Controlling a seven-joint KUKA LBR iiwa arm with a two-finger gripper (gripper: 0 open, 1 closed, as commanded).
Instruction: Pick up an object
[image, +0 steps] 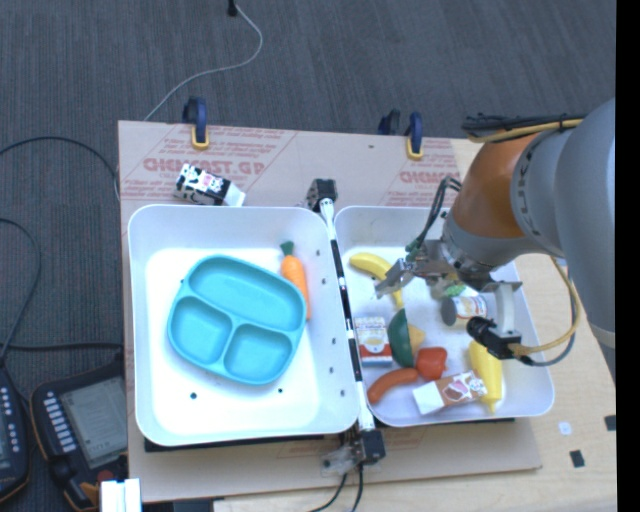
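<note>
your hand (420, 268) hangs low over the right bin (536, 405), just beside the upper banana (370, 265) — can't tell whether it's spread or closed from this angle, and nothing is seen held in it, so treat it as empty. nearest candidate looks like that banana, lying in the bin's upper left part near the divider between bins; its long axis runs roughly left-right with a slight downward curve toward the hand, one tip pointing at the divider. to do this step well, line the grip across the short width of the banana, not along it, and come straight down so you don't shove it into the wall. the pile below is crowded — green pepper (400, 337), red sausage (391, 381), ketchup packet (371, 335), second banana (486, 374) along the right side, its long axis near vertical in the view — things touch there, so a grab risks dragging neighbours. left bin (150, 400) has the blue divided plate (237, 318) and a carrot (294, 278) pointing stem-up beside it, well apart from the hand.
</note>
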